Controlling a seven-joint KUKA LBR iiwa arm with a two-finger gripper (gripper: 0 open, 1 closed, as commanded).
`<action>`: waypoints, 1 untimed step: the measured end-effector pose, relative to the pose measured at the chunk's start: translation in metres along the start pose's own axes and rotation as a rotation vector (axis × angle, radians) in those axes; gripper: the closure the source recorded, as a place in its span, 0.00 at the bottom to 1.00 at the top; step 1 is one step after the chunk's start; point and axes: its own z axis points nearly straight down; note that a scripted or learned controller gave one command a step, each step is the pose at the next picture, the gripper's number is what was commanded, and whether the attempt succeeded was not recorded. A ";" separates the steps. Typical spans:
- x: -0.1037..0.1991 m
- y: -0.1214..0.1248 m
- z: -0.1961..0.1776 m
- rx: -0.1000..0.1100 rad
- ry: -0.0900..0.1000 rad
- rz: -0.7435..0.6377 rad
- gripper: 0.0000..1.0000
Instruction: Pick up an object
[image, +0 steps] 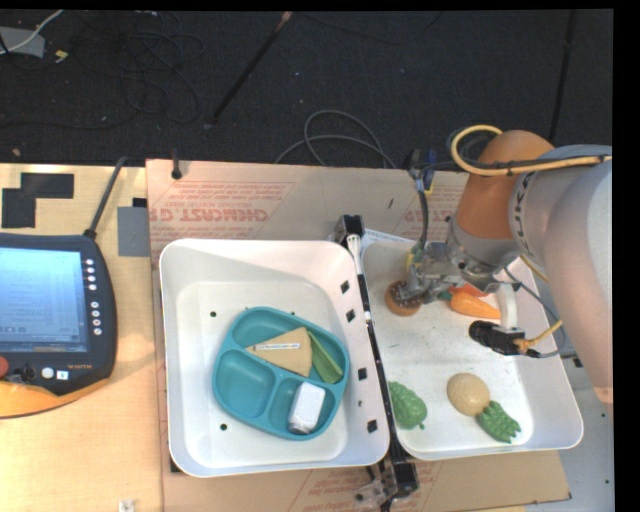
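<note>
My gripper (422, 280) is down in the far left part of the right bin (560, 420). Right beside its tip, on the left, lies a small brown round thing (402, 300). An orange piece (468, 300) lies just to the right of the gripper, partly hidden by the wrist. Nothing can be seen held. Near the bin's front edge lie a green lumpy thing (407, 405), a beige oval thing (466, 393) and a green leafy piece (499, 423).
The left bin (190, 300) holds a teal divided tray (235, 375) with a tan wedge (283, 350), a green leaf piece (326, 360) and a white block (307, 408). A tablet screen (45, 310) sits at the far left on the bench.
</note>
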 end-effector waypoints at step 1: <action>0.000 0.000 -0.011 -0.001 -0.001 -0.001 1.00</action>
